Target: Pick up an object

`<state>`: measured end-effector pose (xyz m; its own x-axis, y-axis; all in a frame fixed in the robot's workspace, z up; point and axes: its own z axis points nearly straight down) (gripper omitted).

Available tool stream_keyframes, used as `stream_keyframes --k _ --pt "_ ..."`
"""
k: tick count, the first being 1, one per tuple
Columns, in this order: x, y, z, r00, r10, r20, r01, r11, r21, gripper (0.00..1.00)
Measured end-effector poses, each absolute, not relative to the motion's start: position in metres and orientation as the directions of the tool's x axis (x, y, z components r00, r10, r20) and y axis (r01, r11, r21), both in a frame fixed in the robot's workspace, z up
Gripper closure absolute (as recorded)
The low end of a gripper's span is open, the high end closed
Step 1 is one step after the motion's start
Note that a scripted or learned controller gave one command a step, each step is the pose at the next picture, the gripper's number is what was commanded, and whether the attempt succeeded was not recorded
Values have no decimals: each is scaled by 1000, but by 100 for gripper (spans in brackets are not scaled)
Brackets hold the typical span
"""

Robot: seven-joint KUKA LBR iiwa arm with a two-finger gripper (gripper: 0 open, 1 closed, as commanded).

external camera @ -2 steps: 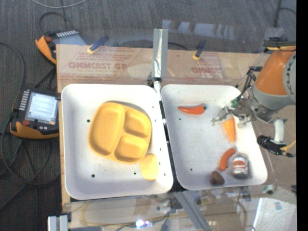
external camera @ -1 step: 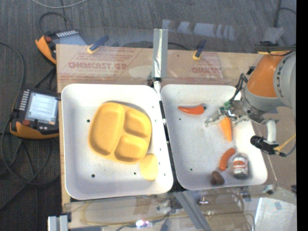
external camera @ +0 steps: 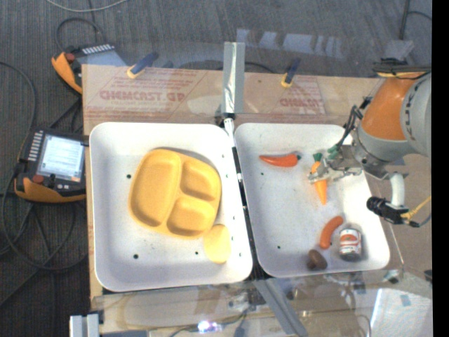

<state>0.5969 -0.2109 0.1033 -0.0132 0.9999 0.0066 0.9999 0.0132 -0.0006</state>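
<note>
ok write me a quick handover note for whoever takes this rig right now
Gripper: low in the right bin, right at the carrot; grip state unclear.
Right bin also holds a red pepper, a sausage, a small can and a dark brown item.
Left bin: yellow divided tray, pale yellow round piece.
Done: nothing visibly lifted.
Left: secure one object and raise it.

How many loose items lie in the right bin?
5: red pepper upper left, carrot beneath the claw, sausage, can and brown lump near the front. The arm may hide more.
</note>
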Motion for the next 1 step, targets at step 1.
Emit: stream_keyframes --k 1 --pt "632 -140 208 -123 992 0 992 123 -1 100"
